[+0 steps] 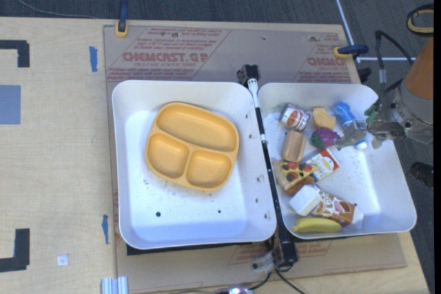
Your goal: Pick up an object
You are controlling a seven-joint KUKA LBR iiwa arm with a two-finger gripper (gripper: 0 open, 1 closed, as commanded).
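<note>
The right bin holds a heap of small toy items. Among them are a red and white can, a yellow block, a blue piece, a purple toy, a tan cylinder, a pizza slice, a white box, a printed carton and a banana. My gripper reaches in low from the right. It sits just right of the purple toy and below the blue piece. Nothing can be made out in its grasp.
In the left bin lies a yellow divided plate. A black bar runs between the bins. Clamps and cables sit along the cardboard's far edge. Bare white floor lies at the right bin's right side.
</note>
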